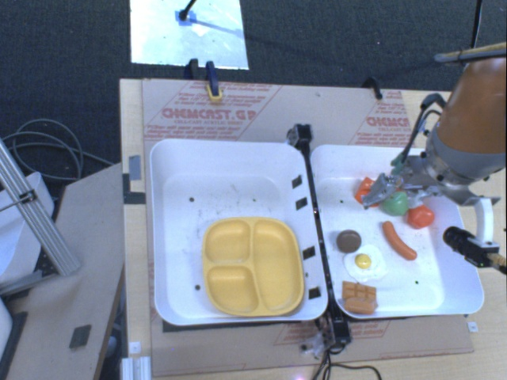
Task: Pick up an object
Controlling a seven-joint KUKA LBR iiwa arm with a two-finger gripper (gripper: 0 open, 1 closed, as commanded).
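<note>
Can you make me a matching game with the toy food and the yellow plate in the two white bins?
Things:
1. yellow plate
2. fried egg
3. sausage
4. waffle

Places:
A. closest to the front edge of the right bin
B. in the left bin
C. between the brown round piece and the waffle
D. just right of the brown round piece, lying slanted

Pairs: 1-B, 2-C, 3-D, 4-A
</note>
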